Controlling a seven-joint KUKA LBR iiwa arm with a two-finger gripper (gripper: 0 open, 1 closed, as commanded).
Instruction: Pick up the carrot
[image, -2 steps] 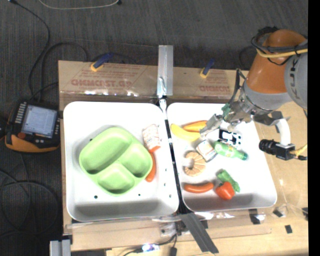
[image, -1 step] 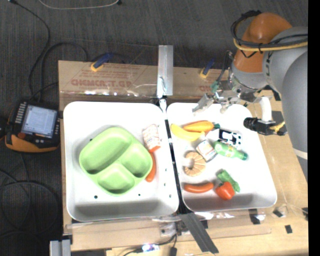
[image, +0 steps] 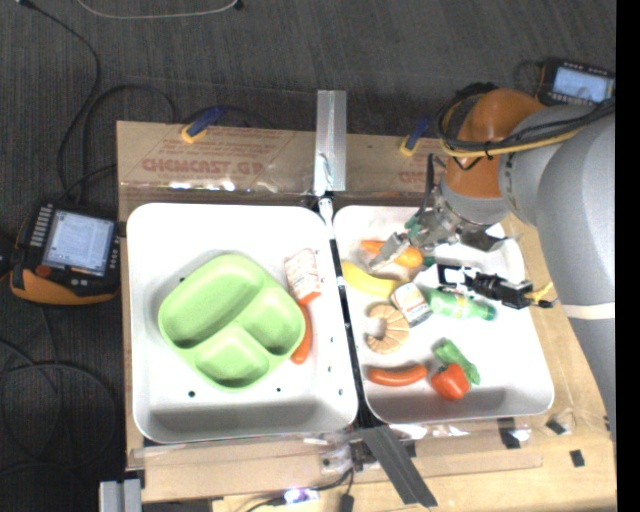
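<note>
one carrot between the hand's closed-in fingers, one banana beside it, two bins

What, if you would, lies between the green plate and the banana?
In the camera view, a white-and-red packet and the bins' adjoining walls.

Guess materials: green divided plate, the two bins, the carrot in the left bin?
Green divided plate: looks like moulded plastic, matte, with an even colour and soft rounded compartment edges. Bins: probably thin formed white plastic, slightly glossy, with rounded corners and a rolled rim. Carrot: likely toy plastic, a smooth uniform orange; too small to be sure.
</note>
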